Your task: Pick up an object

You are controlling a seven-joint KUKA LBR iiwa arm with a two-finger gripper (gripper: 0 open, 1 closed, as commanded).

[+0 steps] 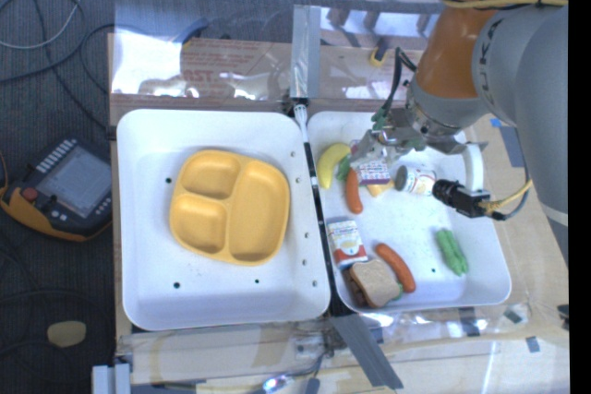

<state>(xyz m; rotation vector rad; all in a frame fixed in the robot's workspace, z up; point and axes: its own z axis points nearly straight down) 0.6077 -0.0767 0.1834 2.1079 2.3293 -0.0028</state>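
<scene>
The gripper (377, 146) hangs low over the far part of the right bin (480, 286), reaching in under the grey arm (517, 60) with its orange band (452, 51); whether it is spread or pressed together cannot be told from this slant, as the wrist hardware covers it. Directly beneath and just toward the near side of it lies a small snack packet (373, 175) with a red and white label, seemingly touching or almost touching the tool. Just to its left sits a yellow banana (330, 163) with a green piece at its inner edge, and an orange carrot (353, 191) lies just beside the packet, below and left of the gripper. To its right, near, a small bottle (416, 182) rests on its side. Further toward the near edge, apart from the gripper, are a small ketchup-style packet (344, 241), a sandwich (374, 282) and a red sausage (396, 266) touching the sandwich's edge. A green pea pod (452, 251) lies well to the near right. Well apart to the left, the left bin (138, 226) holds a yellow divided plate (229, 206). Beyond that bin, on the floor, lies a teach pendant (63, 189).
</scene>
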